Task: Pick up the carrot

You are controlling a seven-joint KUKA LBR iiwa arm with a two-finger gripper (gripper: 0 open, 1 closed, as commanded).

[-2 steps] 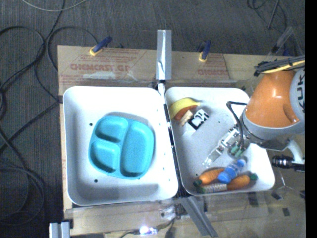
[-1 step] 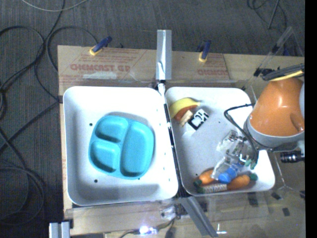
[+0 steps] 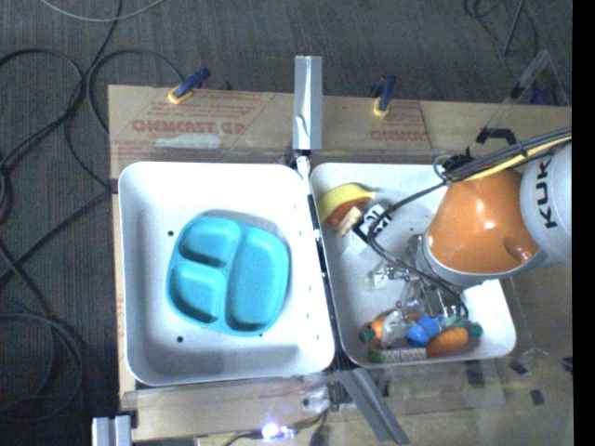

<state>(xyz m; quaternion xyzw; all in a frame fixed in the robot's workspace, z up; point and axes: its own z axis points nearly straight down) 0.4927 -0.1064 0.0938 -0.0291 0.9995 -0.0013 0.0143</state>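
Orange carrot (image 3: 449,340) lies at near edge of right bin (image 3: 349,277), wedged against blue toy (image 3: 423,331) and other small pieces. My claw (image 3: 414,295) hangs just above pile; spread or pressed together, cannot tell. Risk: crowding may make me nip neighbour instead, or carrot may slip against bin wall. Lettering "KU" readable on my arm (image 3: 548,207); cardboard print too faint.

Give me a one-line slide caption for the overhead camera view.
KUKA arm's end effector lowered over the carrot among toys in the right bin; blue tray in the left bin.
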